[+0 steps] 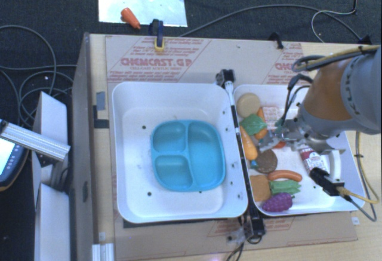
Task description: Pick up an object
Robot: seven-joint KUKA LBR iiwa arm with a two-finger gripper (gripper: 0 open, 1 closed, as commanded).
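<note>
Tool (280, 136) down low in the right white plastic bin (352, 152), at the end of the grey arm with the orange band (334, 98) reaching in from the right. Grip state: cannot tell — metal parts blur together over the toys.

Just left of the tool: green leafy plastic vegetable (255, 124), with a round beige bun-shaped toy (249, 103) above it toward the bin's far end. Below the green piece, an orange carrot-like toy (249, 147), then a dark brown round patty-like disc (266, 161) right under the tool. Further toward the near end: red-orange sausage toy (285, 175), tan bread-slice toy (259, 186), small green piece (283, 187), purple grape-cluster toy (277, 202). Small bottle with red label (313, 160) lying just right of the tool.

Left white bin (128, 104) beside it, holding a light blue divided plastic tray (187, 154). Both bins on the cardboard-covered bench (197, 54).

Likely target, as a judgement: the brown disc or the orange carrot-like toy, nearest the tool. Toy food probably light, hollow, stiff, somewhat slick — apt to squirt out of a pinch. Best taken across the narrow width: carrot at mid-length, disc across its edges. Crowding a risk; neighbours touching, easily nudged.
</note>
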